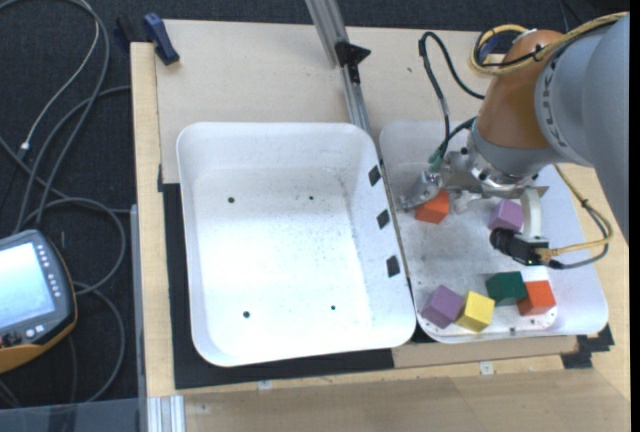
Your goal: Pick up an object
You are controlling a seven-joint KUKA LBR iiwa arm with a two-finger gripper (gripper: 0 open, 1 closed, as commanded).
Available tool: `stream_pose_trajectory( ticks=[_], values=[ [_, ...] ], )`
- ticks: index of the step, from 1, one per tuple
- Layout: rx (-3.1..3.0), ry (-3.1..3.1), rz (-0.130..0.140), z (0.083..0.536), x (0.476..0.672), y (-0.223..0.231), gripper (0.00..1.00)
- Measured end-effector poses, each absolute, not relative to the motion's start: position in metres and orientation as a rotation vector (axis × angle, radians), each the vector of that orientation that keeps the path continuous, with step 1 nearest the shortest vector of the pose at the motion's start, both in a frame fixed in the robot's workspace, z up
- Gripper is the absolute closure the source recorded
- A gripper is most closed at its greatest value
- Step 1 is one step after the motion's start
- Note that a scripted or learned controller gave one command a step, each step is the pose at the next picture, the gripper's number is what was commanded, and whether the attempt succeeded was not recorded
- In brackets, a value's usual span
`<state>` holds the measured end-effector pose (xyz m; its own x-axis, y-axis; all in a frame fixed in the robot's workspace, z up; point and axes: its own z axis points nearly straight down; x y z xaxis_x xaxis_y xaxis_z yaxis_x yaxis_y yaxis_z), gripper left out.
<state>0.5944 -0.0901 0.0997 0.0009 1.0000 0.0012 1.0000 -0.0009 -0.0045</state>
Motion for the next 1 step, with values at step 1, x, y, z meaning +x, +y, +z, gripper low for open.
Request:
stream_pose_trajectory(
  ticks=[1],
  values=[
    [-2.220, -2.220, -0.002, 0.1104, 0.5959, -0.0894, 1.00]
  ],
)
